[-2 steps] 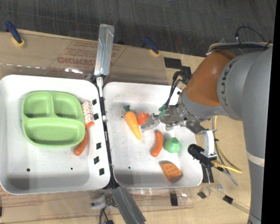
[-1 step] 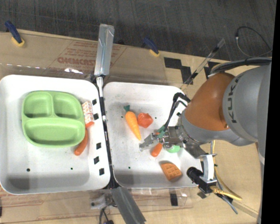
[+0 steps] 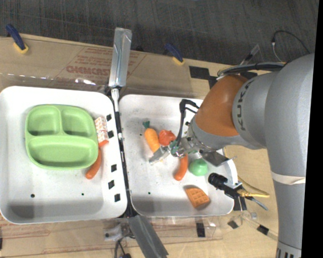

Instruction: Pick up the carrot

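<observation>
Your gripper (image 3: 165,152) sits low in the right bin (image 3: 145,199), its metal fingers (image 3: 158,155) reaching toward the view's left from under the orange-banded wrist. You cannot tell from this slant how wide the jaws stand or whether anything is pinched between them; the tips look to be touching or just beside the lower end of the carrot (image 3: 151,138), but no part of it is plainly seen between them, so do not count it as held.

The carrot lies just up and left of the fingertips, its long axis running from the green top at upper left down toward the fingers at lower right. You would judge that the grasp turns on closing across that axis, not along it.

Close around the jaws you have a red piece (image 3: 167,136) just above, a second orange stick (image 3: 181,168) just below right beside a green ball (image 3: 199,167), and a waffle (image 3: 197,197) nearer the front wall. In the left bin (image 3: 13,198) a green tray (image 3: 59,136) and another orange stick (image 3: 94,165) lie well apart from the work
</observation>
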`<state>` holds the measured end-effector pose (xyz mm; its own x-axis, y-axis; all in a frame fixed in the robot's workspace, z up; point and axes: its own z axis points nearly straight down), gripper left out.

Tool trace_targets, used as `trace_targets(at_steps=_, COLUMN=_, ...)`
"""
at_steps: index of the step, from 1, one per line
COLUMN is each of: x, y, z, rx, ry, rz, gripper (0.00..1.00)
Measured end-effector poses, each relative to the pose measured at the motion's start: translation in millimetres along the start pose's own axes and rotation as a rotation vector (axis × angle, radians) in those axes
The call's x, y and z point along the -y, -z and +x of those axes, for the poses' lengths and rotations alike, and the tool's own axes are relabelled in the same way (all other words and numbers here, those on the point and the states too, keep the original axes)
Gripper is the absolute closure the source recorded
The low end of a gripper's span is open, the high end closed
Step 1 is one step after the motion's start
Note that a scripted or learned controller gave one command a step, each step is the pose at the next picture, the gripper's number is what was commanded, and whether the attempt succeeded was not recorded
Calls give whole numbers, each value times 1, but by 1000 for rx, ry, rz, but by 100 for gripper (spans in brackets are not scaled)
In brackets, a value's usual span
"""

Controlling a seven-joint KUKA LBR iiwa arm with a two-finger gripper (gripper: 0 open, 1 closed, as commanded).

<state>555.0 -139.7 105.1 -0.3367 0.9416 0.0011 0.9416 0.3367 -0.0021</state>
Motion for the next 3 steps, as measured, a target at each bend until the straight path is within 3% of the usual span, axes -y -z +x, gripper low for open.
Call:
trace_targets(at_steps=1, x=14, y=-14, z=17, rx=-2, ry=48, rz=1, gripper=0)
trace_targets(at_steps=2, x=-74, y=-13, z=7, rx=1, ry=85, rz=-2, gripper=0)
trace_targets(at_steps=3, x=-75, y=-3, z=7, rx=0, ry=90, rz=-1, gripper=100)
